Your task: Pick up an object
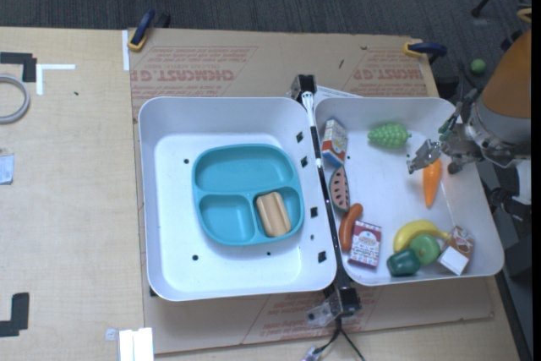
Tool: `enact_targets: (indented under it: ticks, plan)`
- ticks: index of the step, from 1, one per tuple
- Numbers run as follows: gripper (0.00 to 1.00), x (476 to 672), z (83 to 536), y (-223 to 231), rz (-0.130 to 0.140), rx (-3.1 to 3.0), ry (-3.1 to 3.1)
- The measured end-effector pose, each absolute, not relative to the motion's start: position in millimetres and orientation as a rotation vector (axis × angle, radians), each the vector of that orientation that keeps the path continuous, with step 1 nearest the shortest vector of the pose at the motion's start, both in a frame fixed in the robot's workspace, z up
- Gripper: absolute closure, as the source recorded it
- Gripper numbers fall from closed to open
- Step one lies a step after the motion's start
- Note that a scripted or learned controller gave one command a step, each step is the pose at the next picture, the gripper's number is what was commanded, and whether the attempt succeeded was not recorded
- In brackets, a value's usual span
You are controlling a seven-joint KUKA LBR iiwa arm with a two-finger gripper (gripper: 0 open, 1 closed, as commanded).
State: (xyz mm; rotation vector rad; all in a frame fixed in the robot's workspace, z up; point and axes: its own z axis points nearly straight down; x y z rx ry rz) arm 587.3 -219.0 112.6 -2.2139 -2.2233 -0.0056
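In the left bin (161,207) sits a teal divided tray (228,173) with a bread roll (272,213) in its lower right compartment. In the right bin (380,199), green grapes (388,134) lie near the back wall. My end effector (427,155) hovers at the right side, touching the orange carrot's (431,183) top; whether it grips I cannot tell.

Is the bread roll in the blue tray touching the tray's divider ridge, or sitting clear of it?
Touching. The camera view shows the bread roll lying in the blue tray's lower right compartment, its left side against the divider, no gap visible.
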Motion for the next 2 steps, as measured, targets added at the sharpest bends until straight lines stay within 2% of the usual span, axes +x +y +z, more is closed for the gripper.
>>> enact_targets:
  ticks: [1,2]
  plan:
    - [0.0,569.5,92.4,-200.0,0.0,-2.22,-2.224]
    - [1.0,569.9,102.2,-200.3,0.001,-2.219,-2.227]
